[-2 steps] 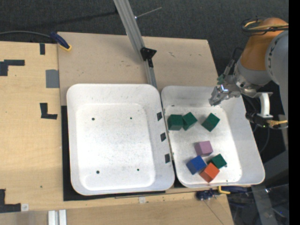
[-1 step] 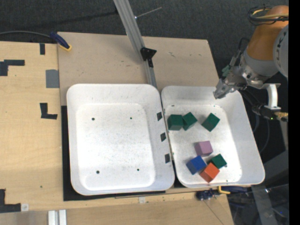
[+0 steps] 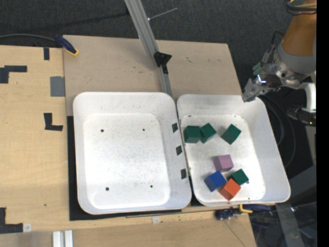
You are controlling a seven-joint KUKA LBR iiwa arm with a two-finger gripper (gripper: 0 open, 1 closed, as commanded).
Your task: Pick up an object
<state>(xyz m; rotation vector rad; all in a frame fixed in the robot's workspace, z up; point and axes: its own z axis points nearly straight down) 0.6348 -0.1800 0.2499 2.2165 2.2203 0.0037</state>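
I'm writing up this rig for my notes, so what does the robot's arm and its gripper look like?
The arm is grey metal with a broad orange band above the wrist. At its end sits a small grey gripper, with a bluish light spot and thin dark cables around the wrist. A white fitting shows beside the arm.

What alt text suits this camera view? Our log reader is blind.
Seven small blocks, four green, one purple, one blue and one orange, lie in the right white bin. The arm's pincer hovers at that bin's upper right corner.
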